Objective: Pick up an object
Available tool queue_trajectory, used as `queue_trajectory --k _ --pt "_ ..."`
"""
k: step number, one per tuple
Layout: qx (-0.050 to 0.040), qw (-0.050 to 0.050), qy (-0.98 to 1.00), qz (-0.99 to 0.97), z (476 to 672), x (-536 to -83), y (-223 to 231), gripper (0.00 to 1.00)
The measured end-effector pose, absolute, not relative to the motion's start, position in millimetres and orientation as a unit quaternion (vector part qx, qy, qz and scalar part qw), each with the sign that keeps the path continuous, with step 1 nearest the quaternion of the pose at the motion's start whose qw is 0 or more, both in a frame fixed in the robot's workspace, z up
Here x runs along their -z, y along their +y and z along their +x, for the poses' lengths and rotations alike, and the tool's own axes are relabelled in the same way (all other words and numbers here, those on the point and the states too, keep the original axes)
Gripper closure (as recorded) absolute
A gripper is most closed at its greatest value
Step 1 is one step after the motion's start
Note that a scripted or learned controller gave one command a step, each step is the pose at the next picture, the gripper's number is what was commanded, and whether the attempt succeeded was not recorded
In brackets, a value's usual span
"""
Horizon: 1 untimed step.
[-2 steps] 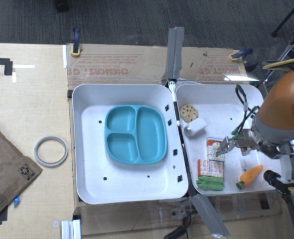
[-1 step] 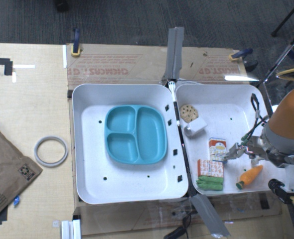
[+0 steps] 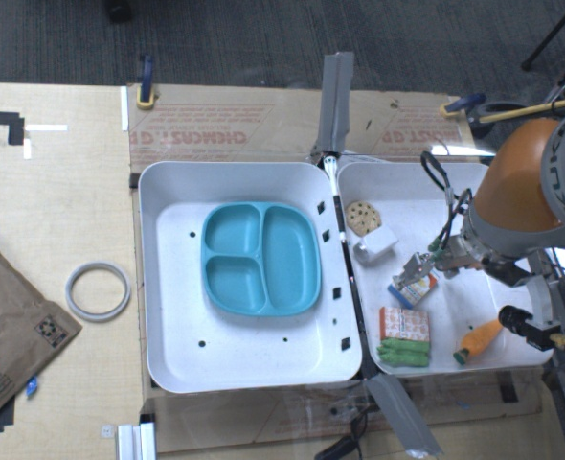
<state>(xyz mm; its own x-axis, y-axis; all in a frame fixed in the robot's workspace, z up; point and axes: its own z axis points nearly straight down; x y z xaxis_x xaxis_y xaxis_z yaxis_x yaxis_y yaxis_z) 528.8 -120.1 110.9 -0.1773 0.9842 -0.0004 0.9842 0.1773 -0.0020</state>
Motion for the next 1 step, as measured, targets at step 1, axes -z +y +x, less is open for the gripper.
queue_trajectory --k 1 --pt "-0.0010 0.001 -0.753 -0.658 516.8 -90.8 -104.3 0.00"
